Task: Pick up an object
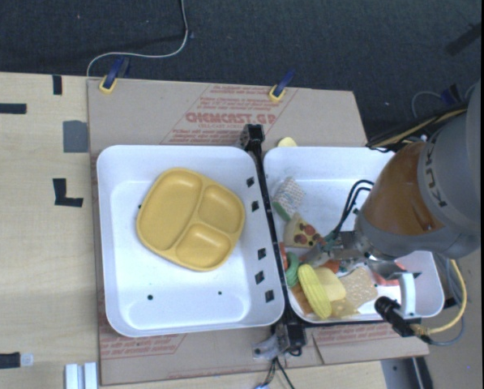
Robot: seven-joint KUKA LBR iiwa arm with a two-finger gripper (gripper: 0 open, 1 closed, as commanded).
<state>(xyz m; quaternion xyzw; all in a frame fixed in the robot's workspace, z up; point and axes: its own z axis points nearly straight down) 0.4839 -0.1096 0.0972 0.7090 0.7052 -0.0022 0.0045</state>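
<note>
The gripper (339, 254) is hovering over the right bin's pile; whether it is apart or together cannot be told. The robot appears to be mid-reach, needing a clean descent next. Leftward, a smooth yellow compartment plate (191, 218) is lying in the left bin (116, 217); rightward, a ridged plastic corn cob (313, 290) is sitting beneath the wrist in the right bin (331, 164).

Bench (31, 241) carries cardboard sheet (225, 108) (clamped), topped by two white bins (112, 241).
</note>
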